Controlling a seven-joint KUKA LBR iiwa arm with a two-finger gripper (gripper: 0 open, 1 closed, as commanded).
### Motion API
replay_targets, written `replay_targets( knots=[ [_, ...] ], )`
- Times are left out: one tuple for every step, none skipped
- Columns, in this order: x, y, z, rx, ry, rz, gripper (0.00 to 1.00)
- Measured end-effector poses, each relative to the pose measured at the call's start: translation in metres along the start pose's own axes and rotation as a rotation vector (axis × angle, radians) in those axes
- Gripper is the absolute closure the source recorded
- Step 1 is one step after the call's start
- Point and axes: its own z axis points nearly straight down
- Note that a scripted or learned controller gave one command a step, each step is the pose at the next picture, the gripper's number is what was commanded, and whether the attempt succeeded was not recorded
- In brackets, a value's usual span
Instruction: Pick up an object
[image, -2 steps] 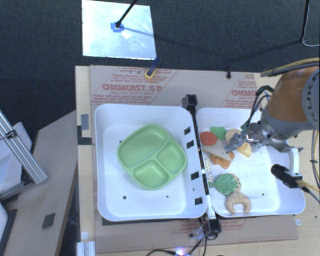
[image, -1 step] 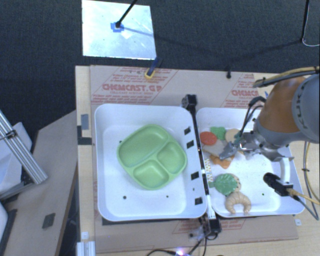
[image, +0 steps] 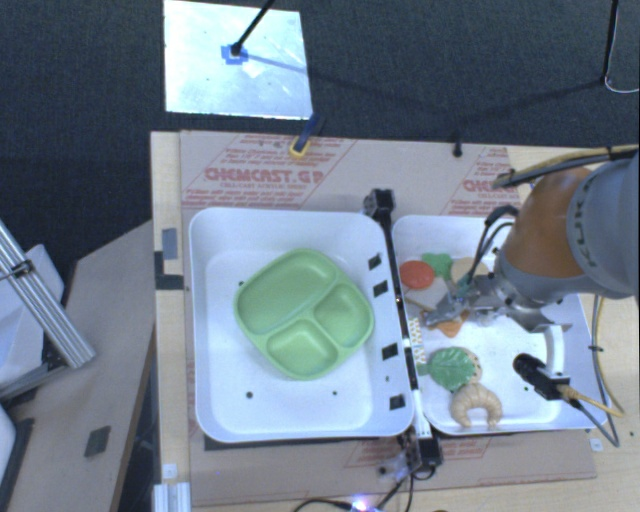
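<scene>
Gripper (image: 441, 316) is reaching low into the right bin (image: 575, 415) over an orange piece (image: 450, 325) near the divider, finger state unclear; it is needing a centred straddle before closing.

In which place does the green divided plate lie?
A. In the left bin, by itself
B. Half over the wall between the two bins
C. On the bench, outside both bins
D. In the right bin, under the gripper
A. The green divided plate rests flat on the floor of the left bin, apart from the gripper, which is over the right bin.
</scene>
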Motion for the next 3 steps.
replay_targets(
  knots=[
    [0.0,0.003,-0.013,-0.009,0.0,-0.001,1.0],
    [0.0,0.004,-0.055,0.0,-0.003,-0.002,1.0],
    [-0.009,0.008,-0.102,-0.004,-0.004,-0.002,1.0]
  ],
)
